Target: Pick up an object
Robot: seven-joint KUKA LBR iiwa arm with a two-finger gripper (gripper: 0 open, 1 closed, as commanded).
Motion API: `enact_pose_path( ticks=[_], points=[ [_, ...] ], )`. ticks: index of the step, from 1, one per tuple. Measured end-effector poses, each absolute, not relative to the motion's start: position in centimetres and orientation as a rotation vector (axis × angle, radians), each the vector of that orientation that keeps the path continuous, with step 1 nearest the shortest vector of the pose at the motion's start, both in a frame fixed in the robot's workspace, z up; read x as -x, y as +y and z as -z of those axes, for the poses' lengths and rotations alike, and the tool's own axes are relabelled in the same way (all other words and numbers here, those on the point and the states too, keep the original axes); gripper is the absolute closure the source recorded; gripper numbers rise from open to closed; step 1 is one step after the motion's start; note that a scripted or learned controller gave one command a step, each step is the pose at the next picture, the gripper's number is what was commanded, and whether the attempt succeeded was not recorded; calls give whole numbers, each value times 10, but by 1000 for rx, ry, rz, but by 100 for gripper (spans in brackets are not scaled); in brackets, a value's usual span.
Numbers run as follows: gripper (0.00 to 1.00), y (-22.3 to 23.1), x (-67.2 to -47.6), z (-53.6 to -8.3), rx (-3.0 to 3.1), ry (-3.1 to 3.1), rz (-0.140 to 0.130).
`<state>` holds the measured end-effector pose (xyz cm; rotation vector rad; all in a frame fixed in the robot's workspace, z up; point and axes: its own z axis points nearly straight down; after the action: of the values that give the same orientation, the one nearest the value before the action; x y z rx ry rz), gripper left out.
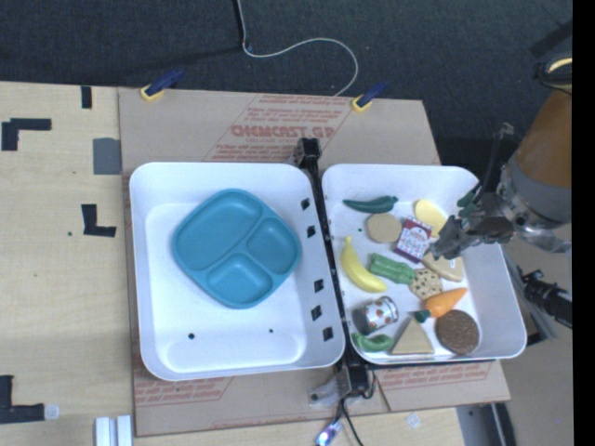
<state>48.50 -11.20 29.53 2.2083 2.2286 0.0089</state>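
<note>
Gripper hovers low over my right bin, hiding part of a cracker beneath.

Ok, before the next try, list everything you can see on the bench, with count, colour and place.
bins: 2, white, side by side
divided plate: 1, blue, left bin
banana: 1, yellow, right bin, left side
chilli: 1, dark green, right bin, top
carrot: 1, orange, right bin, lower part
round cookie: 1, brown, right bin, lower right
can: 1, silver, right bin, bottom
clips: 2, yellow-blue, cardboard's top edge
gripper: 1, dark, over right bin's right side
</note>
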Motion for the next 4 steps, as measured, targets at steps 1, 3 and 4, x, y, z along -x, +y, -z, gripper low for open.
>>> enact_pose_path(
  ticks=[1,3,4],
  points=[
    [100,-42,-484,-352,-2210,2230,-6],
    [100,78,-484,-360,-2209,2229,-10],
    [100,101,-484,-400,-2215,2226,-4]
  ],
)
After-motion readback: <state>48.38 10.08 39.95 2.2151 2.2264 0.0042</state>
